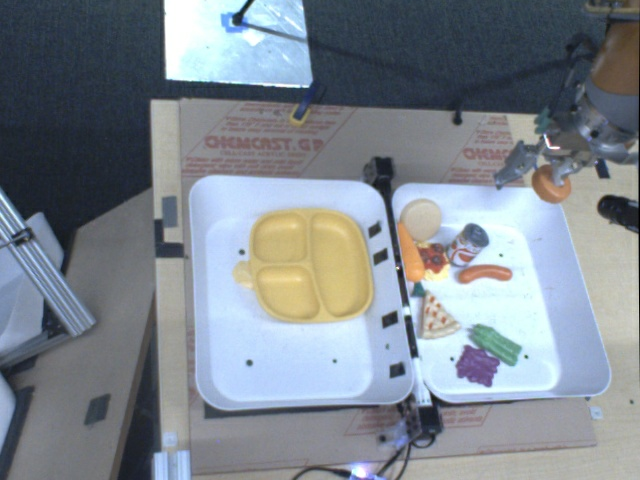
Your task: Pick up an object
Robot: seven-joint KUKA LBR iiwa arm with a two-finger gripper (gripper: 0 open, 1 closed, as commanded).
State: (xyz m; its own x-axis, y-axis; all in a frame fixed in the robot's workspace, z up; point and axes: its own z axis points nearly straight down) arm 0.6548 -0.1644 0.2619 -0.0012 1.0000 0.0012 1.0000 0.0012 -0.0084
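hand [548,171] above right bin's [575,268] far right corner, orange ball [551,184] between its fingers | left bin [215,353]: yellow divided plate [305,265] | right bin: carrot [409,253], can [467,242], sausage [485,274], pizza slice [437,317], purple grapes [478,365]

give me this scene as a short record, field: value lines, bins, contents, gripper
left bin: shallow white bin holding a yellow three-compartment plastic plate
right bin: shallow white bin holding toy food
right bin contents: round tan bun, orange carrot, small tin can, red sausage, pizza slice, green vegetable piece, purple grape bunch
gripper: two-finger gripper above the right bin's far right corner
at gripper: small orange round object at its fingers
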